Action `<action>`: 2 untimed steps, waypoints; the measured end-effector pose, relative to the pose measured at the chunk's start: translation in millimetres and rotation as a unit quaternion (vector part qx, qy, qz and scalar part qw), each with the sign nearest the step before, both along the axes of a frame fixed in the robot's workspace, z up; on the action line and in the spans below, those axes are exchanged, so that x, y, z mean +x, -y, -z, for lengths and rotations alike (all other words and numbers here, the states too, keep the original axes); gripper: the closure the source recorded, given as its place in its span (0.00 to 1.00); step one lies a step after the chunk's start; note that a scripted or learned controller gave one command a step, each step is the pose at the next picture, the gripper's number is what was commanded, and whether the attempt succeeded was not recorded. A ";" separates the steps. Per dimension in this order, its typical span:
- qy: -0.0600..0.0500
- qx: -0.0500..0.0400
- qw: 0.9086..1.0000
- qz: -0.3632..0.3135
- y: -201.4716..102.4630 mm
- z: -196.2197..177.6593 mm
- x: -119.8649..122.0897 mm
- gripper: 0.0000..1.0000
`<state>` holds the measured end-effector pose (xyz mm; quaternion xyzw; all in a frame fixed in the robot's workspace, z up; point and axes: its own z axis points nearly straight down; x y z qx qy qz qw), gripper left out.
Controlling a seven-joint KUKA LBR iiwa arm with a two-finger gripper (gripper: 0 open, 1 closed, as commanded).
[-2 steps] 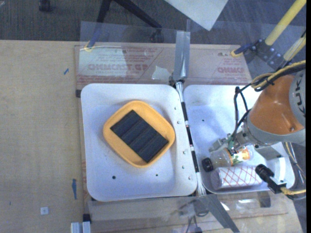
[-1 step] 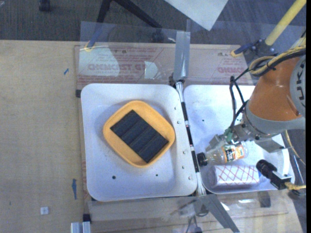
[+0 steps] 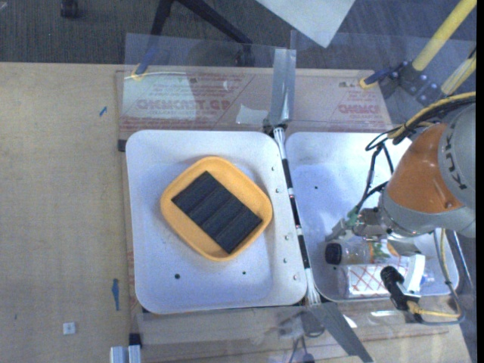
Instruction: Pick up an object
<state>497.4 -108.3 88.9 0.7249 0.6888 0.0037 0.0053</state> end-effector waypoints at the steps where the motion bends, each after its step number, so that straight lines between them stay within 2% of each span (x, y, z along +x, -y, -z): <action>1: 0.002 -0.001 1.000 -0.001 -0.1 -11.0 1.5 1.00; 2: 0.002 0.000 1.000 -0.001 -0.4 -10.7 1.4 0.00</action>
